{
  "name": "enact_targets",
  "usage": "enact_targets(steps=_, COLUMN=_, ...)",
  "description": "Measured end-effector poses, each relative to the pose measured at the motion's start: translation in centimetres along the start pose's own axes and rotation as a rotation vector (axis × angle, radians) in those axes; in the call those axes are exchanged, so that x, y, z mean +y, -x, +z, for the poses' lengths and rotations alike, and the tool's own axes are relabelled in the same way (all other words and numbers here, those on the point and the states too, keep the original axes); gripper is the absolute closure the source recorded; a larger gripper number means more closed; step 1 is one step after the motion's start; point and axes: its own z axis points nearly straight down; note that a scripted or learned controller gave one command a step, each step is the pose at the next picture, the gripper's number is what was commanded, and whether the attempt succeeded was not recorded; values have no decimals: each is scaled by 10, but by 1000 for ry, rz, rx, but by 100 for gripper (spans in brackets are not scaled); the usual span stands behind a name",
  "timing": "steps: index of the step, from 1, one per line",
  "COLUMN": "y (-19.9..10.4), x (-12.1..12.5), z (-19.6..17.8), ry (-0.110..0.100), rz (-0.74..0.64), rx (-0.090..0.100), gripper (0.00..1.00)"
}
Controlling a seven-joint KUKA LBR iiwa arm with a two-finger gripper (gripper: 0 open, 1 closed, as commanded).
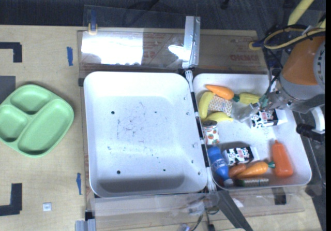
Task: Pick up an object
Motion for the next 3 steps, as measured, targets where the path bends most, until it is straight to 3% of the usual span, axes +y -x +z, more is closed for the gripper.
enact_targets(steps=1, y=0, x=0, z=0, ry=0, rz=0, rx=0, gripper=0)
enact_targets(steps=2, y=-4, x=-13, z=0, ry=-2, rz=303, rx=4, gripper=0)
enact_targets(steps=3, y=-3, x=-11, z=-12, ry=2, rz=300, rx=0, gripper=100)
